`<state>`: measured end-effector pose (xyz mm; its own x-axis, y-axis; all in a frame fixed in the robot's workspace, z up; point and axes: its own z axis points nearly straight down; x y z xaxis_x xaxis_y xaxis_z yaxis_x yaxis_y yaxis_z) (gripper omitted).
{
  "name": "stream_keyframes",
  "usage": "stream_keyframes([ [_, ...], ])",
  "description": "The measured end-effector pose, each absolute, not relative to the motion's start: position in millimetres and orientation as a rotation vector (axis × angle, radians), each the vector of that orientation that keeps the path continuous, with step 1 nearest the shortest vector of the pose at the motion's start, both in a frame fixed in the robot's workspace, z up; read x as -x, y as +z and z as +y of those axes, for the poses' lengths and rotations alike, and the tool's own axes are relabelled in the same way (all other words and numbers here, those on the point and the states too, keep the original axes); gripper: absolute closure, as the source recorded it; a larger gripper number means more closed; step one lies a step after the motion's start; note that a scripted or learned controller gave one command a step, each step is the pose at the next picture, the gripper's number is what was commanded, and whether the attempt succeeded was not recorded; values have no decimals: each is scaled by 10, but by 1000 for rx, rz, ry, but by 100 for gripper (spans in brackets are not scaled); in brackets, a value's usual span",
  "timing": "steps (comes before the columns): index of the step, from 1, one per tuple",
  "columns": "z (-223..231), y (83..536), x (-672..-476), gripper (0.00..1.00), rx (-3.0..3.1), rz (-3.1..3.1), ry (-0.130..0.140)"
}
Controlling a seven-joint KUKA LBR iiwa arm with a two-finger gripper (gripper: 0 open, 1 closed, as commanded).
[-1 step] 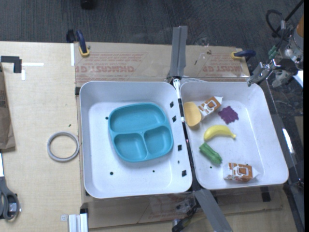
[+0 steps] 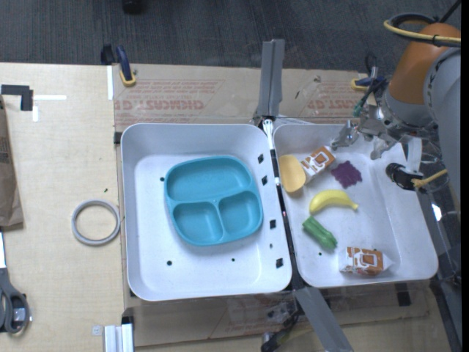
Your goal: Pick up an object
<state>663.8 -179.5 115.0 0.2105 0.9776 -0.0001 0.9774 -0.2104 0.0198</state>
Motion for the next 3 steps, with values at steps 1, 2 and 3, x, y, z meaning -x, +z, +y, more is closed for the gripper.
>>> stream_keyframes([
  [1,-1729,919,-6042,0,-2459,1955,-2],
  [2,-1738,1011,-6042,100,-2462,1952,-2],
  [3,-1738,1010,-6042,0,-2462,1951,-2],
])
